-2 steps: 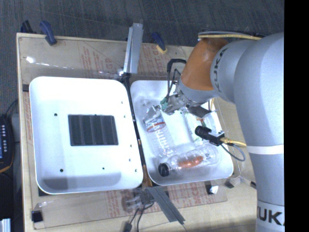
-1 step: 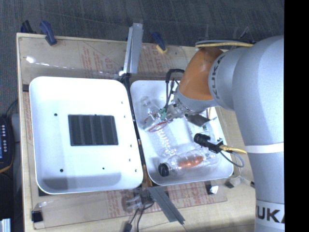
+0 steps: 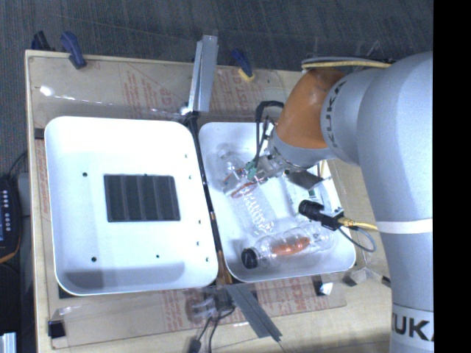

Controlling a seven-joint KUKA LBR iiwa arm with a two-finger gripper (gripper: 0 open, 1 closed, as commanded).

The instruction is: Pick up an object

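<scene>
Grey arm (image 3: 383,145) with partial "KU" lettering looms closest; left bin (image 3: 121,201) carries a dark ribbed panel (image 3: 142,197), right bin (image 3: 221,142) holds clear plastic bottles (image 3: 283,247), gripper (image 3: 259,166) down among them, jaws' state hidden.

Overhead slanted view of 2 bins (image 3: 121,134)

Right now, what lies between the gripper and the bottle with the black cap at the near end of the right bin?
In the camera view, a clear ridged plastic bottle lies between the gripper and the black-capped bottle.
</scene>
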